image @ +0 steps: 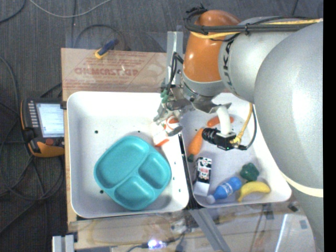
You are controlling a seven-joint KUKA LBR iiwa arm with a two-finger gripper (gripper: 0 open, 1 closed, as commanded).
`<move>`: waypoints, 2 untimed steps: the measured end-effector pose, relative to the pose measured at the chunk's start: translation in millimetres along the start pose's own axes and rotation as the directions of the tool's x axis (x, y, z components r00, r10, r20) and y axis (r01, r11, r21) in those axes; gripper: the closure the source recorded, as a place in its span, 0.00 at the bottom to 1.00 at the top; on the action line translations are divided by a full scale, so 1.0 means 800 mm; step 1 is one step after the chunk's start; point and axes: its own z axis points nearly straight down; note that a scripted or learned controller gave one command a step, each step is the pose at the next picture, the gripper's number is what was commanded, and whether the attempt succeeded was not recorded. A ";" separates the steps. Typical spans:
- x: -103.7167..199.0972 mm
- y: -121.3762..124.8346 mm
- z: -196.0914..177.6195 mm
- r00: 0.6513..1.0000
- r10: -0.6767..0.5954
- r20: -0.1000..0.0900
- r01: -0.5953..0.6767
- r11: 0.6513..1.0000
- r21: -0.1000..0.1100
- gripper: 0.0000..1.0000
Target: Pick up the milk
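Finds the small black-and-white rectangular milk carton (203,169) lying in the right white bin (234,159), long axis near-to-far, right of and nearer than the two-finger gripper (169,117) by the left white bin (105,114); cannot tell grip state.

Glossy white plastic bins (79,156); matt teal plastic tray (132,172) — bare, rough plywood board (113,72) behind.

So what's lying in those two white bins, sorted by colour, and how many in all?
Teal or blue: 2, the divided plate and the bottle
Orange: 1, the carrot
Yellow: 1, the banana
Green: 1, a small dark green item
White cartons: 2, an orange-marked one under the gripper and a black-marked one
Total: 7
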 end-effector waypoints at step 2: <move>0.178 -0.075 -0.011 1.000 0.016 -0.003 -0.016 1.000 0.003 1.00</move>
